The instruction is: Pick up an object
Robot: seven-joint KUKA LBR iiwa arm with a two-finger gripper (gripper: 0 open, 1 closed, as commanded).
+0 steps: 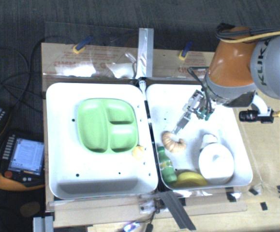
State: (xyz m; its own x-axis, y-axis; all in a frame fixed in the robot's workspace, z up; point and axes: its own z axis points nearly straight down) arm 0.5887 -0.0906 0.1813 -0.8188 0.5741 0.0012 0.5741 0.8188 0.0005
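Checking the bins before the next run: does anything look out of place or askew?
Mostly tidy. One small yellowish piece sits loose in the left bin beside the green tray, not in a compartment. The white cup lies on its side in the right bin.

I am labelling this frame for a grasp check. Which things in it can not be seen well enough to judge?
- Gripper: too small in the camera view to tell how its fingers stand, or whether it touches the croissant.
- Green bottle: lies against the right bin's wall; label unreadable.
- Banana: partly covered by the white cup.
- Small yellow object by the green tray: too small to identify.
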